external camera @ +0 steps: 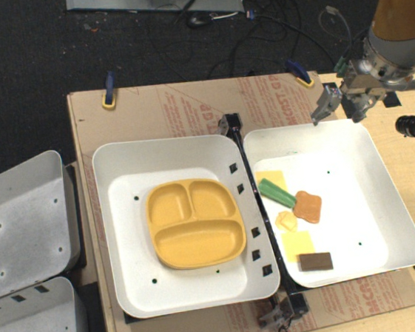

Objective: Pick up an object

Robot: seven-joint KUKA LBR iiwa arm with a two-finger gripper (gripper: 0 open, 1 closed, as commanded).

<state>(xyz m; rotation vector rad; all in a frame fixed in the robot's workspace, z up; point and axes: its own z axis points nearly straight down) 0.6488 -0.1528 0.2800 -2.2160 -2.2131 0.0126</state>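
Right bin [390, 200]: open gripper [341, 106] above far rim

The arm [398, 13] is cut off by the top and right edges, so just its orange band and wrist show. Two spare trays [20, 220] at far left run off the left and bottom edges. The yellow card [271, 179] lies partly under the green block [276, 192]. The pincer [342, 105] is too small to read.
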